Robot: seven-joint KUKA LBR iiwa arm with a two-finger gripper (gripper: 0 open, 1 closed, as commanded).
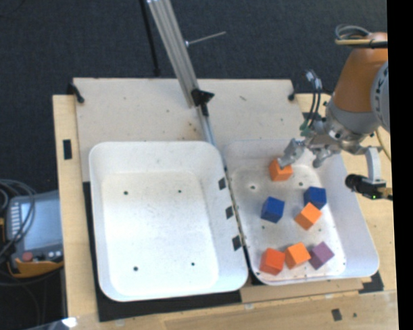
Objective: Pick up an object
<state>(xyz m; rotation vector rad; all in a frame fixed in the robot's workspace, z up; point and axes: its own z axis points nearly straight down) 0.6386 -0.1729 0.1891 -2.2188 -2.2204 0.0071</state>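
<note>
Right of centre in the frame, the gripper (302, 153) sits low over the upper part of the right bin (355, 247), its two fingers spread apart. One finger tip (288, 157) reaches down to the upper edge of an orange cube (280, 170); whether it touches cannot be told. The other finger stands well to the right of that cube, over bare bin floor. Nothing lies between the fingers, so the gripper is open and holds nothing.

Risk, as judged from this position: the cube lies off to the lower left of the gap rather than within it. A closure from here would likely meet air, or the near finger would nudge the cube aside toward the bin wall.

Other candidates rest lower in the same bin: two blue cubes (272, 209), an orange cube (307, 215) beside them, and a row of two orange cubes and a purple cube (321, 254) near the bottom rim. Left bin (101, 158) sits alongside on the counter (137, 106).
</note>
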